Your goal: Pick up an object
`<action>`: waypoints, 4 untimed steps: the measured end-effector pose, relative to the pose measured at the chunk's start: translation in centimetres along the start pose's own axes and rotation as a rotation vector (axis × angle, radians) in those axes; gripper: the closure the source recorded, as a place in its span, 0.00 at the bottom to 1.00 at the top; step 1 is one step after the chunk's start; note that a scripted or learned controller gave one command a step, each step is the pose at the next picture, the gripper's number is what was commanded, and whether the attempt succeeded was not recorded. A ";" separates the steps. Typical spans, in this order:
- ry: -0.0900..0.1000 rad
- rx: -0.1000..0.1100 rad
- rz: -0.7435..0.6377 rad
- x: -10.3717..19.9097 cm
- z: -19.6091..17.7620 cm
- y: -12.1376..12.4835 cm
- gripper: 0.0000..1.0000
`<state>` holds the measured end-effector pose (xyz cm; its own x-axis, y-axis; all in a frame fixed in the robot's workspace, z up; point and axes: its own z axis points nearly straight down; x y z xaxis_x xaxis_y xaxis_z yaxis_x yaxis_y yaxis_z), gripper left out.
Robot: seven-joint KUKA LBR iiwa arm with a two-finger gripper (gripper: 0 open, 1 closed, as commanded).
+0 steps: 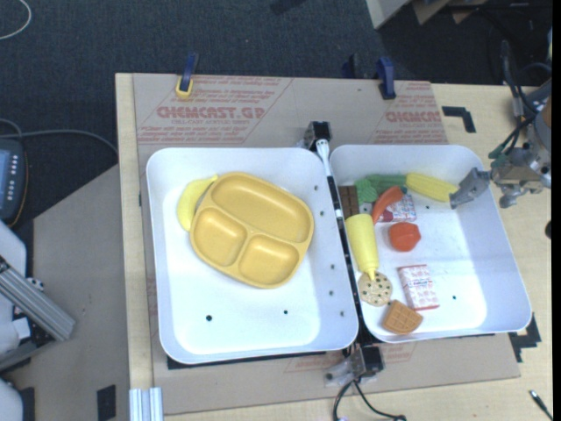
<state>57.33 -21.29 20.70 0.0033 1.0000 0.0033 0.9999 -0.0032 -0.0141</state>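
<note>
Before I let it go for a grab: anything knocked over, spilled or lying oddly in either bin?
Nothing spilled or broken. The yellow divided tray sits skewed in the left bin, overlapping a yellow plate. The toy food is crowded on the right bin's left side; the mustard bottle lies flat against the divider.

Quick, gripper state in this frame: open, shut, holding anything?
Gripper: cannot be told; it sits at the right bin's far right edge, near the corn, with nothing seen in it.
</note>
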 end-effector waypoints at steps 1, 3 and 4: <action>-0.003 -0.015 -0.004 0.1 -0.8 0.3 0.00; 0.000 -0.007 -0.004 1.0 10.0 0.2 0.00; -0.002 -0.010 -0.004 1.1 12.4 0.2 0.00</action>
<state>57.39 -20.11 8.34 -0.0007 1.0000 0.0014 1.0000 0.0007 -0.0037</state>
